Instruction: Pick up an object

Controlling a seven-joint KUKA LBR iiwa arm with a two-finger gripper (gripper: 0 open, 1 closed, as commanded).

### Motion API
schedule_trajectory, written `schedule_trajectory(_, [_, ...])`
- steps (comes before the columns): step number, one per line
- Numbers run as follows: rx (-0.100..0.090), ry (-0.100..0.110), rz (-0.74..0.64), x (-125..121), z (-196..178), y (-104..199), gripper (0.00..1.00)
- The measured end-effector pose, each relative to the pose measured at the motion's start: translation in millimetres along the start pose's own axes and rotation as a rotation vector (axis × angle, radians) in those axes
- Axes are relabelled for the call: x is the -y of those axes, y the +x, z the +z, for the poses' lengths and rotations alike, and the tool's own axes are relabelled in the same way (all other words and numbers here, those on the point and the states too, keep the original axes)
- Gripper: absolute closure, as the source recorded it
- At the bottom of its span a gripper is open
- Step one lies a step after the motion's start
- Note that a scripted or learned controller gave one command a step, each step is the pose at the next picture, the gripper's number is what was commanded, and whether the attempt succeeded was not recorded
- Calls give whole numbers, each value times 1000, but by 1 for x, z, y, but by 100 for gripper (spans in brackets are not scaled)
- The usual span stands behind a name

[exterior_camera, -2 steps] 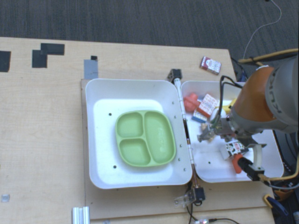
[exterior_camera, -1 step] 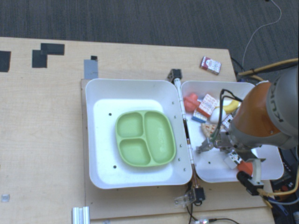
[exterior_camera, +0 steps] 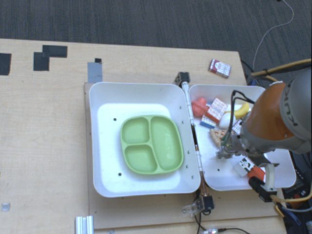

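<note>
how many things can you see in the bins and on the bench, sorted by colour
Green: 1, the divided plate in the left bin
Red or pink: 1, a lump in the right bin
Red and white: 2, a packet in the right bin, a small box on the bench
Yellow: 1, partly hidden piece
Total: 5 clearly seen; others lie under the arm.

Reaching in from the right edge of the camera view: grey arm point(exterior_camera: 298, 106) with orange band point(exterior_camera: 265, 115) above the wrist, bent down over the right bin point(exterior_camera: 214, 177). Gripper point(exterior_camera: 225, 147) low at the arm's left end, above the right bin's floor, near its left wall.
</note>
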State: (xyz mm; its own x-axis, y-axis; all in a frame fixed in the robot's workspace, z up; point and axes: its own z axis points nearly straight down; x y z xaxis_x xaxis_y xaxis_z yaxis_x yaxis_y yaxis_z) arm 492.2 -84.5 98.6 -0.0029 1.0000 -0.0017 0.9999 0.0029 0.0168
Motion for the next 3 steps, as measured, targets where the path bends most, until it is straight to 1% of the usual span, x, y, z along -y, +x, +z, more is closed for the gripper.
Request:
schedule_trajectory(1, [0, 1, 0, 0, 0, 0, 0])
schedule_trajectory(2, [-1, -3, -2, -2, -10, 1, 100])
schedule_trajectory(3, [-1, -2, -2, -2, -10, 1, 0])
